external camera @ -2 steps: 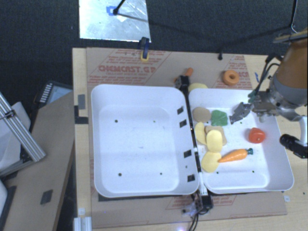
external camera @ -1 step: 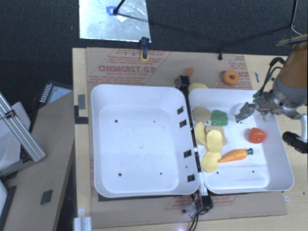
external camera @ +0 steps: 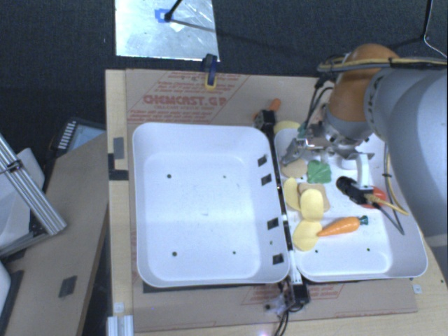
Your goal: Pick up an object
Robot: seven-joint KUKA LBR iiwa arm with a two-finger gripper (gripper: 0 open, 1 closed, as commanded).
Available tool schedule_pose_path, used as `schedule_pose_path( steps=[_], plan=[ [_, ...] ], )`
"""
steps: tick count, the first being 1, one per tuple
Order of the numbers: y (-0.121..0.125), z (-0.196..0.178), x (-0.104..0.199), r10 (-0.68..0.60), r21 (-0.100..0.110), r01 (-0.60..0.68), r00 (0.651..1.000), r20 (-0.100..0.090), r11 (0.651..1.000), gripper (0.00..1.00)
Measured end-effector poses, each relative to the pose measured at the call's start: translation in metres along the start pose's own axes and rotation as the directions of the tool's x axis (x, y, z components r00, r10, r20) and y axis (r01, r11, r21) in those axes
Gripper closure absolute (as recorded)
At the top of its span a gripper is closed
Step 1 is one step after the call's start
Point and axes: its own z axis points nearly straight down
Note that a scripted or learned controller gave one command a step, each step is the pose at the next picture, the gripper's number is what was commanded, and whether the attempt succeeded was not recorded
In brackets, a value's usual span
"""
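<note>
The claw point(external camera: 299, 150) hangs low at the far left of the right bin point(external camera: 364, 257), and I cannot tell its state. The toy food lies packed close: green piece point(external camera: 319, 171), yellow pieces point(external camera: 311, 203), carrot point(external camera: 341, 225). It might nudge or pinch two together.

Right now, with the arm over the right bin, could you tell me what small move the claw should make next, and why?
Probably a short descent toward the green piece. The claw hangs at the right bin's upper left, just above and left of that piece, and nothing is seen between its fingers. The yellow pieces and the carrot lie further down the bin.
</note>
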Motion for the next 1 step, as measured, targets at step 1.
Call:
schedule_pose_path(
  steps=[1],
  plan=[
    [-0.0024,-0.0145,-0.0059,0.008,0.001,-0.008,1.000,0.001,1.000,1.00]
  ],
)
